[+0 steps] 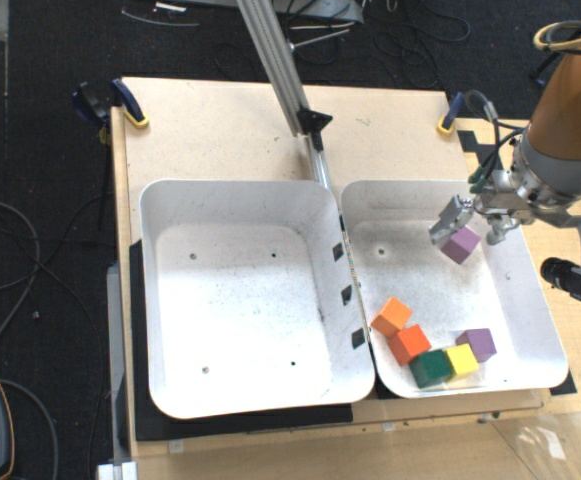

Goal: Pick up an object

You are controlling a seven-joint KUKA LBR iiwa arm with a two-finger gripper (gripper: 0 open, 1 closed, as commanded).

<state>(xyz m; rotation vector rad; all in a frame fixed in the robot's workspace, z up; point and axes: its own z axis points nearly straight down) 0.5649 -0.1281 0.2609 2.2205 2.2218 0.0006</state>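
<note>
Gripper [467, 226] above right bin [530, 298], fingers closed on purple cube [460, 244], cube lifted clear of bin floor and tilted. Arm reached in from right, orange band above wrist. Five blocks left near bin's front edge: orange cube [394, 316], red-orange cube [409, 343], green cube [431, 368], yellow cube [461, 360], second purple cube [480, 343], all clustered and touching or nearly so. Left bin [170, 268] just beside, on bench [220, 133].
</note>
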